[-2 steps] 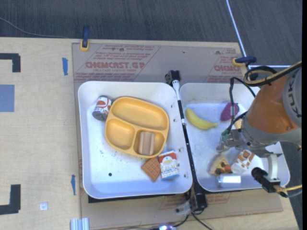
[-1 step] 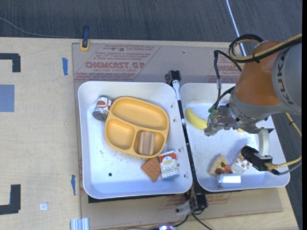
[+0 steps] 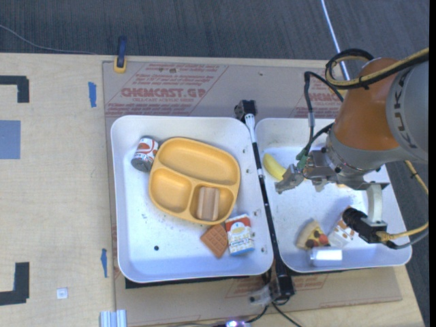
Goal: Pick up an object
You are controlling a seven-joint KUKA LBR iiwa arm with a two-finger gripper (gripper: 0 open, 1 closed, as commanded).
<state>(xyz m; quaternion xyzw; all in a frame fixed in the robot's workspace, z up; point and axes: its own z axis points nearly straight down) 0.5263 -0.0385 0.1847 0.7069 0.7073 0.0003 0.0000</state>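
Arm (image 3: 381, 107): nearest to cam, grey w/ orange band, comes in from right, wrist bent over right bin (image 3: 293, 261).
Gripper (image 3: 291, 177): low over right bin's upper left, pointing left; can't tell if it's clenched or released, nothing seen in it.
Right bin: yellow banana-like piece (image 3: 273, 165) just left of gripper; pizza slice (image 3: 312, 236), small red-white item (image 3: 340, 234), white block (image 3: 325, 255) near front wall.
Left bin (image 3: 126, 203): yellow divided tray (image 3: 194, 179) w/ tan block (image 3: 208, 203) in its lower right compartment; crushed can (image 3: 144, 153) touching tray's left edge; brown waffle (image 3: 216, 240) and small carton (image 3: 240, 235) side by side in front of tray.
Obstructions: black cables (image 3: 340, 63) loop over wrist; black cable (image 3: 371, 230) runs across right bin's right side.
Around: blue tape (image 3: 92, 94) on bench, board w/ red print under the bins.
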